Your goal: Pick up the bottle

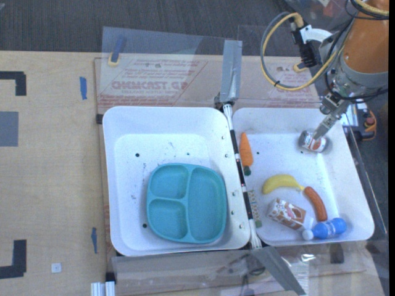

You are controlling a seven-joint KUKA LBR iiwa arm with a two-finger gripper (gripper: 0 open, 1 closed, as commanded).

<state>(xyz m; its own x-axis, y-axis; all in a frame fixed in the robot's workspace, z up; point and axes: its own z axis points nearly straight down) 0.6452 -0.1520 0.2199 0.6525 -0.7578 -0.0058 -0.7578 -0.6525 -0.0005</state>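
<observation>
The pincer (315, 142) reaches into the right bin's (358, 165) far end; how far open it stands cannot be told. The blue bottle (326, 229) lies on its side well nearer the camera than the pincer.

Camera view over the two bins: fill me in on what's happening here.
A grey and orange robot arm reaches in from the right, its gripper low over the far part of the right bin, by a small round object there. The blue bottle it is meant to pick up lies on its side at the bin's near edge, apart from the gripper and not yet picked up. A carrot, banana, sausage and small carton share that bin. The left bin holds a teal divided tray.
</observation>
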